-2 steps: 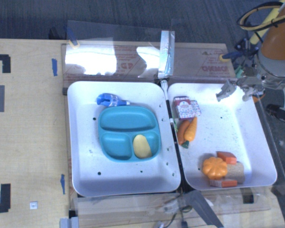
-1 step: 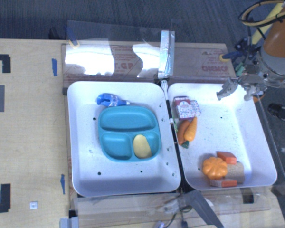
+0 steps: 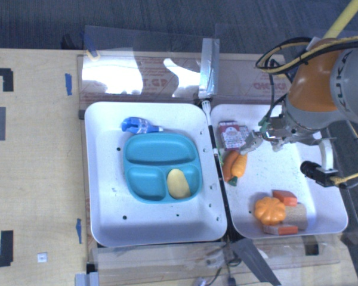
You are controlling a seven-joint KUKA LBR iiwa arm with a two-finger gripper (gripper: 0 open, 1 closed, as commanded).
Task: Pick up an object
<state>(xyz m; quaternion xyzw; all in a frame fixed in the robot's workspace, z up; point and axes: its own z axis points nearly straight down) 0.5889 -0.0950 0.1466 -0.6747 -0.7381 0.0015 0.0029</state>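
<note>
The pincer (image 3: 255, 140) hovers by the carrot (image 3: 235, 164); whether it's spread, I cannot tell. Carrot looks light, smooth plastic; best pinched mid-body.

From where I stand, a single camera hangs fixed above the bench (image 3: 30, 159) and looks down at a slight slant. It frames both white bins, left bin (image 3: 101, 219) and right bin (image 3: 328, 213), from moderately close. The arm (image 3: 322, 88) enters at its right side.
</note>
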